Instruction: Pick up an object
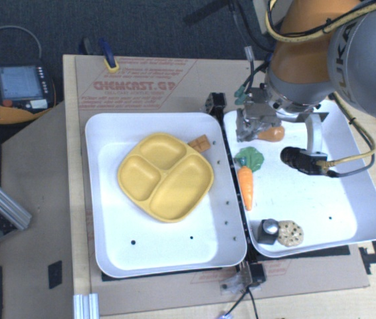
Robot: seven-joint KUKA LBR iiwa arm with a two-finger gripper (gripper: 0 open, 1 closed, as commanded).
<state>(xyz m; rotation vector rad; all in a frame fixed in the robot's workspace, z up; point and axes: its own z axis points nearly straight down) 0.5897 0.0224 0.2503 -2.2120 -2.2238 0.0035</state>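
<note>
1. Cookie [290, 233] lies nearest, well below the carrot [246, 186].
2. Yellow plate [166, 176] sits left of the carrot.
3. Gripper [250, 133] hangs just above the carrot's leafy end (fingers' spacing unclear); the carrot's length runs away from it, toward the cookie.

Carrot [246, 185]: orange toy with a green leafy top, lying flat in the right bin [347, 178] hard by its left wall, leaves toward the far end, tip toward the near end.
Orange piece [272, 133]: small, rounded, orange-brown, at the far left of the right bin, just beyond the carrot's leaves; partly hidden by the arm's tool, so its full shape cannot be told.
Cookie [289, 233]: round, tan, dark-speckled, flat near the right bin's near edge.
Knob [268, 228]: small, dark grey, round, touching the cookie's left side.
Yellow plate [166, 176]: three-compartment dish, flat, mid left bin [108, 231].
Brown block [199, 143]: small, at the plate's far right rim.
</note>
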